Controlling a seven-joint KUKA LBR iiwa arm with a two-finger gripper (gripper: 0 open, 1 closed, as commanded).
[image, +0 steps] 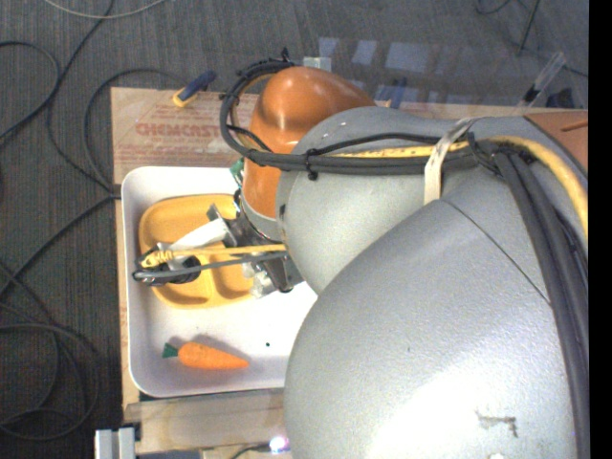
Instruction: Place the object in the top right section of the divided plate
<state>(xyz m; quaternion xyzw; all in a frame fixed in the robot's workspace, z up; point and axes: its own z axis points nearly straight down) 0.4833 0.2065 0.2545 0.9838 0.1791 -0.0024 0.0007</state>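
A yellow divided plate (168, 224) lies in the left part of the white bin (143, 352). Its right side is hidden under the arm. My gripper (260, 273) hangs low over the plate's right half, with the orange wrist band directly above it. An orange toy carrot (207, 357) with a green top lies on the bin floor in front of the plate, apart from both plate and gripper. Whether anything sits between the fingers is hidden by the wrist.
The large grey arm covers the right half of the view, including the second bin. A small green thing (236, 168) peeks out at the arm's edge behind the plate. A blue and yellow item (193, 88) lies on the bench beyond the bin.
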